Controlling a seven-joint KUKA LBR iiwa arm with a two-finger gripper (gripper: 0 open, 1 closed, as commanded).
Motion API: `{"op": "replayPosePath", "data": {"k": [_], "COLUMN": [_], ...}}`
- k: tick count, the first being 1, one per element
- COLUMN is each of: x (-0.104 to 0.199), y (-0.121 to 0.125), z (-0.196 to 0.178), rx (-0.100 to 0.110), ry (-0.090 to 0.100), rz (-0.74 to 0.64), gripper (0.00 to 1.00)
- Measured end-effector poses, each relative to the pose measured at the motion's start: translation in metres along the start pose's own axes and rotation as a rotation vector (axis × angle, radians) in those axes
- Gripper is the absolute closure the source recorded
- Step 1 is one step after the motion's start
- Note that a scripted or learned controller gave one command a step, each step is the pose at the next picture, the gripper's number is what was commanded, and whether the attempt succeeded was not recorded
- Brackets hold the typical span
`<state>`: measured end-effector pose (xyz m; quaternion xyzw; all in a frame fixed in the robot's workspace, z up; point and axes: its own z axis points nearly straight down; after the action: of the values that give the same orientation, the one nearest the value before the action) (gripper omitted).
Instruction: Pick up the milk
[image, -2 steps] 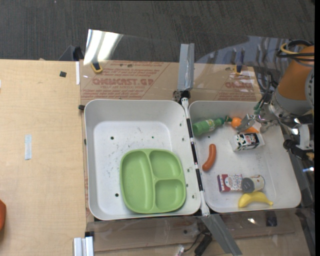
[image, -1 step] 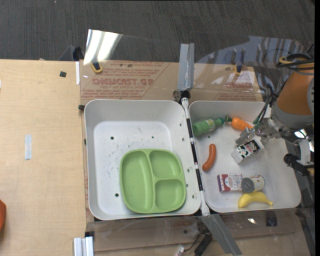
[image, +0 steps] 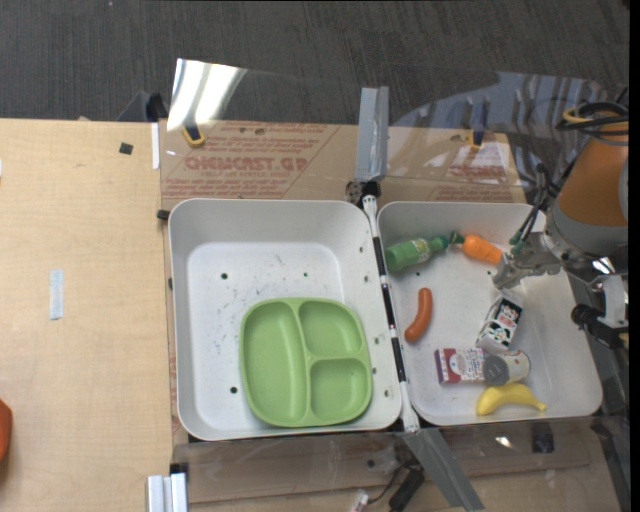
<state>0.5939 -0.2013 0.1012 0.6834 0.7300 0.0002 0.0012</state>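
Wooden surface (image: 80, 280) with two white bins, the arm reaching over the right bin (image: 560, 400).
The end effector (image: 522, 262) hovers just above the milk (image: 502, 323), its grip state I cannot tell; the carton lies unlifted, so the pick remains; a can (image: 503, 367), red box (image: 458, 365) and banana (image: 508, 400) crowd just below; sausage (image: 419, 314), green bottle (image: 415, 250) and carrot (image: 482, 249) lie apart.

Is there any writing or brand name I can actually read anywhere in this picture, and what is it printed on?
"CHEMCAST GP", roughly, in red on the brown protective sheet behind the bins; the letters are blurred, so that reading is unsure.
More red print on the same kind of sheet at the right: too blurred to read.
Milk carton, black and white pattern: no legible words.
Red and white carton: print too small to read.
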Motion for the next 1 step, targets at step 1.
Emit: {"op": "replayPosePath", "data": {"k": [1], "x": [0.0002], "y": [0.0001], "z": [0.0], "rx": [0.0], "ry": [0.0], "rz": [-0.001], "gripper": [0.0]}}
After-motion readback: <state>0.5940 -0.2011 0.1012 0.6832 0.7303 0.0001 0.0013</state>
